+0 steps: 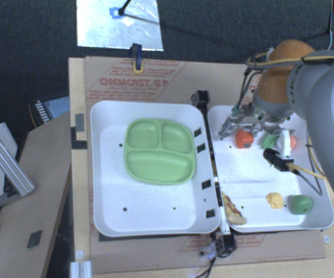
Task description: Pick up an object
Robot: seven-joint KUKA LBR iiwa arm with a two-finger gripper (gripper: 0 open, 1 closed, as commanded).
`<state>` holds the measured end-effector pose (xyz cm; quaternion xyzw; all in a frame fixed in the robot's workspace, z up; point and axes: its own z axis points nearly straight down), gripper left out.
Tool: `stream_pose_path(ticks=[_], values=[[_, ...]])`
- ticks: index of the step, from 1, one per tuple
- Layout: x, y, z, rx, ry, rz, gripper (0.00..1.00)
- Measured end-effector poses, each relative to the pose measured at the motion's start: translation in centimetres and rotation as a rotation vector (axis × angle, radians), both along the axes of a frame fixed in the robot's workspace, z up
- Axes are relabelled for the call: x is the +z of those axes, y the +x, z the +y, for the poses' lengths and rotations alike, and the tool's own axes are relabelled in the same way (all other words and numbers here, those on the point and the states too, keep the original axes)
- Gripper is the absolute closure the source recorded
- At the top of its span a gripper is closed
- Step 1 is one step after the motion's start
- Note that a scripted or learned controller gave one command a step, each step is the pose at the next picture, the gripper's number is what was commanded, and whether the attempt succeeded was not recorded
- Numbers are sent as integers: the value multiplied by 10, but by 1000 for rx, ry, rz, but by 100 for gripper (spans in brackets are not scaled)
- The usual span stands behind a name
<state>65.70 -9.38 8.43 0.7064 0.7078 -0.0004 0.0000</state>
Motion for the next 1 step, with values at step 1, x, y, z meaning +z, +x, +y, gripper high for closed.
stream_pose_path(ticks=[1], values=[[14,2,0,0,0,-5,100]])
